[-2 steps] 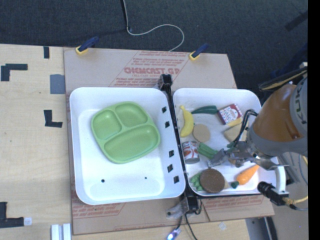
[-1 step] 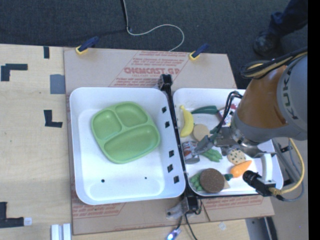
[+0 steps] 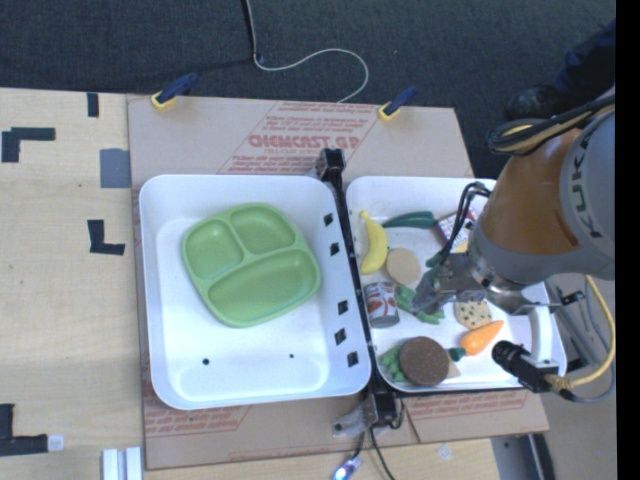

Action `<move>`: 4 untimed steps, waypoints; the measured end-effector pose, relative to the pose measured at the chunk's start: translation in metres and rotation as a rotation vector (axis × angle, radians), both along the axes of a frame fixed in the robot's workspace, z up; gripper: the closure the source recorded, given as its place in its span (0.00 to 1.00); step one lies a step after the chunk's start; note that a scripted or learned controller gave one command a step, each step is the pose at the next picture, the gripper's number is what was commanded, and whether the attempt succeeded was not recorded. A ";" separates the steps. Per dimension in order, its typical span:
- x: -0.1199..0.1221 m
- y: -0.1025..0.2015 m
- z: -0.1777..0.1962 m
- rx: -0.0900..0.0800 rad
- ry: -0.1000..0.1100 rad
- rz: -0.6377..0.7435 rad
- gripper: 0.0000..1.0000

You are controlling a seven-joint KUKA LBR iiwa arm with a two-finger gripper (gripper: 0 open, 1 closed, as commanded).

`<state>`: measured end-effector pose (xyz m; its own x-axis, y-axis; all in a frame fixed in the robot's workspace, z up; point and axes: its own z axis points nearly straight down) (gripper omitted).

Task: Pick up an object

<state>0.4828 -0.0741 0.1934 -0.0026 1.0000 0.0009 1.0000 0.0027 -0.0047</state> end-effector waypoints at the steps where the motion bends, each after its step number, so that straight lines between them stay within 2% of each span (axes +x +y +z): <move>1: 0.000 0.001 0.009 0.000 0.002 0.001 1.00; 2: 0.001 0.079 0.086 0.001 -0.010 0.007 1.00; 4: 0.001 0.141 0.201 0.000 -0.009 0.003 1.00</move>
